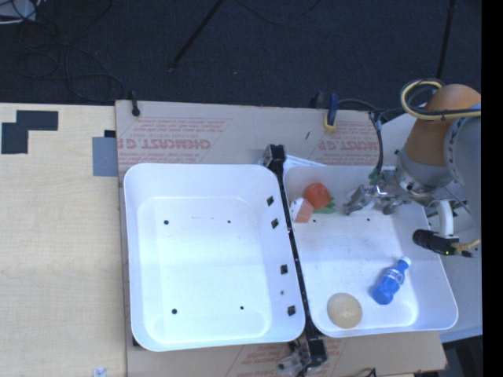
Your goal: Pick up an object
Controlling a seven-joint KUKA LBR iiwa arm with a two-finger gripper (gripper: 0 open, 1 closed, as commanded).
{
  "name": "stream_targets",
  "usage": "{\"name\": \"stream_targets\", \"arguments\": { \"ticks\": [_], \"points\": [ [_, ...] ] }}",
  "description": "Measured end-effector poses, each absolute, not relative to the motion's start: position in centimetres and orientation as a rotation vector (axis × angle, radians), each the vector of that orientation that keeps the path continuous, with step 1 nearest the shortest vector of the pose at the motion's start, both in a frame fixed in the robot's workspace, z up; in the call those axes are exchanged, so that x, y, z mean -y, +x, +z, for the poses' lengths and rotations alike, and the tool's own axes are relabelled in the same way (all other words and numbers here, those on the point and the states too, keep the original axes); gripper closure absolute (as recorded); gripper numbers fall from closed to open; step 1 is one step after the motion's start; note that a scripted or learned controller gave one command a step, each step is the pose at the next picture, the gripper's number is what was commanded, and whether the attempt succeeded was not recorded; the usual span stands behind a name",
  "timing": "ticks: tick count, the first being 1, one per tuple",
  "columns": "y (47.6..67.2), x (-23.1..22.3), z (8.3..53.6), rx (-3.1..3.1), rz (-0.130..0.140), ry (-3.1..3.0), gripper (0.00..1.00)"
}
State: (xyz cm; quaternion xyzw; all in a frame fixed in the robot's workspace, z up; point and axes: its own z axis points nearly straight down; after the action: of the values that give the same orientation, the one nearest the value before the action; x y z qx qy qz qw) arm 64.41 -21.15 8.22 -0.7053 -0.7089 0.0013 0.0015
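Camera view showed us a red-orange toy (317, 195) with a green base near the far left corner of the right bin (440, 320), a small white and orange piece (301, 210) touching it. Our gripper (355, 201) hung just beside the toy, its state unclear to us. We judged it should centre over the toy, avoiding the divider. Nearer lay a blue bottle (389, 282) and a pale ball (344, 309).

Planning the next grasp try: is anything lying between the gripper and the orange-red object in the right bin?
Nothing visible does. The gripper sits just right of the orange-red object near the right bin's far end, with bare bin floor between them.
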Motion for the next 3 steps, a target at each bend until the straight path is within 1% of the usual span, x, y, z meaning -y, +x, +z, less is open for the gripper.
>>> {"name": "stream_targets", "arguments": {
  "ticks": [1,2,3],
  "points": [
    [64.7,18.2,19.4,2.232,-0.009,-2.222,0.0],
    [64.6,20.7,33.7,2.232,-0.01,-2.232,0.0],
    [64.5,20.5,33.6,2.226,0.004,-2.217,1.0]
  ]
}}
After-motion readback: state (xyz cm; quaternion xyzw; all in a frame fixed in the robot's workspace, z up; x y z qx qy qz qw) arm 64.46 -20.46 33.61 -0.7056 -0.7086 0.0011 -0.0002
